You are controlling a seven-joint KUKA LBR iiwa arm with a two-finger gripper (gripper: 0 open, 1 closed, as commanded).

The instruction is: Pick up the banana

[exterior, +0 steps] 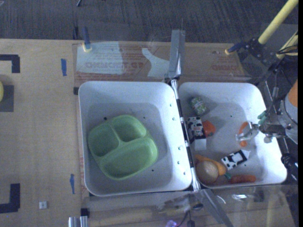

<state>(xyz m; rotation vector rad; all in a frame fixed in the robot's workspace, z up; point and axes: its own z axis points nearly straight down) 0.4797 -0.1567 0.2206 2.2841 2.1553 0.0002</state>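
Pincer: it hangs low over the right side of the right bin, on the end of the grey arm that comes in from the right.
Pincer state: I cannot tell if it is spread or pressed together. The picture is too blurry there.
Small orange thing: it sits right by the pincer. I cannot tell if they touch.
Banana: it looks like the yellow curved toy near the front of the right bin, though the view is soft. It lies flat on the bin floor.
Banana neighbours: a round tan toy touches it on the front side. A black and white cow toy is just beside its right end.
Banana long axis: it runs mostly left to right across the bin, tipped a little. The left end points at the wall between the two bins. The right end points at the cow toy.
Done: nothing yet. The banana is on the floor, apart from the pincer.
Left to do: move to the banana, come down, grab it and lift it.
Left bin: it holds a green tray with three parts.
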